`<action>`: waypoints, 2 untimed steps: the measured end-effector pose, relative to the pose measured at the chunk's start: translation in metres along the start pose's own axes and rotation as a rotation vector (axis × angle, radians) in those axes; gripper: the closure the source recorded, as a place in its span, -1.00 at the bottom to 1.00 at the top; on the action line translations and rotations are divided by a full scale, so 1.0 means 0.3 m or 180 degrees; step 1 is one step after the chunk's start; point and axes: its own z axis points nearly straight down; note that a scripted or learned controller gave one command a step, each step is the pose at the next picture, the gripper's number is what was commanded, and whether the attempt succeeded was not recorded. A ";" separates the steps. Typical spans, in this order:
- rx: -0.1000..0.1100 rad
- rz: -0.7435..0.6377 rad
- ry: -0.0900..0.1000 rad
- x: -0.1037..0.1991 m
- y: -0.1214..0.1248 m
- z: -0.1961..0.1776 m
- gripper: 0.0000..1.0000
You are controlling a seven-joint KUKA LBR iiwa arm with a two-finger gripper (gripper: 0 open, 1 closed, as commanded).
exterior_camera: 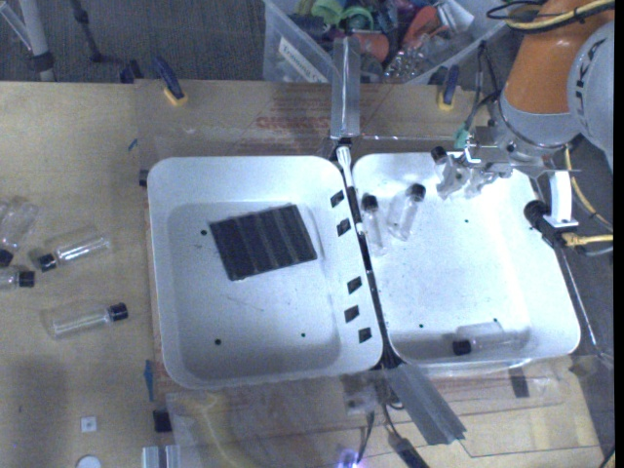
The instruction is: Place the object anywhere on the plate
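Camera view, tool low over right bin

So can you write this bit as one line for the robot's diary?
pincer: over right bin far edge, grip unclear | vials: right bin, loose | dark plate: left bin, bare | placing: not done

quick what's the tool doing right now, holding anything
Tool: over the top-right part of the right shallow white bin; whether it grips anything cannot be told. Two clear vials with black caps lie apart from it.
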 end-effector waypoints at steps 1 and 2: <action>0.0011 0.0881 0.0006 0.309 0.013 0.046 1.00; -0.0004 0.2129 0.0004 0.708 0.016 -0.083 1.00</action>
